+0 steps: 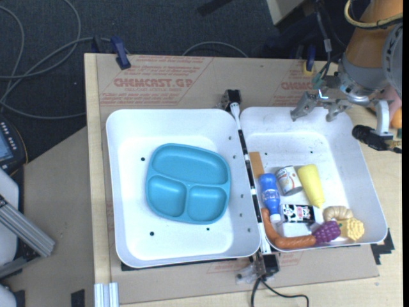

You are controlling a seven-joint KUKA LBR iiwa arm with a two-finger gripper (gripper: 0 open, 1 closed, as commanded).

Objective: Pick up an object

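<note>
Two-finger metal hand (321, 105) hovered released, fingers spread, grasping nothing, over right shallow white plastic bin's (365, 171) 12 o'clock rim. Candidate yellow plastic bottle (312, 184) lay toward 6 o'clock among clustered toys, so descent stayed unobstructed.

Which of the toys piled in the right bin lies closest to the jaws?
The yellow toy, upright-looking and plain yellow; its top end reaches farthest up the bin toward the gripper, slightly beyond the small can beside it.

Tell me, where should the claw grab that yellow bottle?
Probably across the middle of the yellow bottle, coming straight down. It lies flat and long, and its sides are narrow enough to pinch. The can crowds its left side, so the gripper has little room there.
</note>
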